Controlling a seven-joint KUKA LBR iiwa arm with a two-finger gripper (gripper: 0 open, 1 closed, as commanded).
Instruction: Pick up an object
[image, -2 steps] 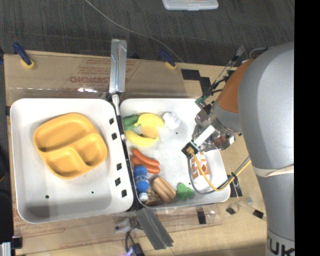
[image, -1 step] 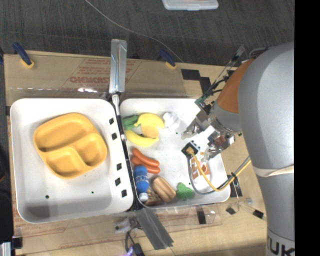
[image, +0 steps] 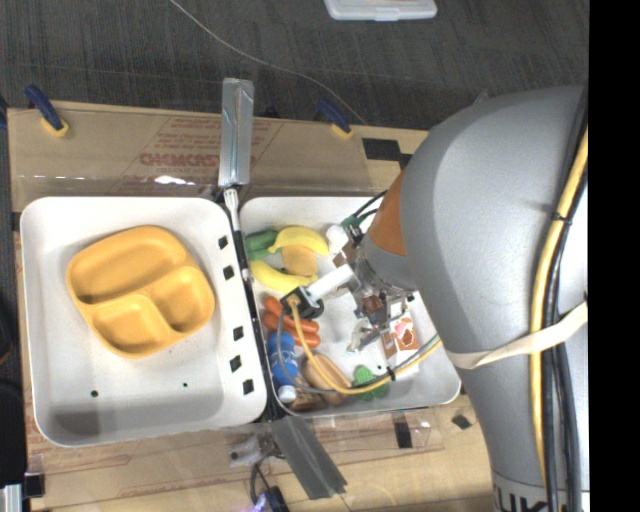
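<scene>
Camera view: the arm (image: 500, 260) enters from 3 o'clock and covers the right part of the frame, its grey body hiding the right side of the right bin (image: 300, 212). An orange band (image: 388, 225) shows above the wrist.

The table (image: 130, 140) carries two white bins side by side. The left bin (image: 130, 400) holds a yellow tray (image: 140, 290) with divided compartments, lying toward its 10 o'clock part.

The right bin holds a cluster of small objects along its left wall, at 9 o'clock from the wrist. From 12 o'clock to 6 o'clock in that cluster: a green piece (image: 261, 240), a banana (image: 297, 239) with a tan piece (image: 299, 260) touching it, a second yellow piece (image: 272, 277), orange carrots (image: 285, 315), a blue object (image: 281, 357), and a tan bun-like object (image: 323, 373). A small green item (image: 365, 378) lies at 5 o'clock of the bin, just beside the bun. A red-and-white packet (image: 402, 333) lies under the wrist.

The gripper (image: 372, 318) hangs over the middle of the right bin, near the packet. Whether it is spread or pressed together cannot be told; no object is seen between its parts.
</scene>
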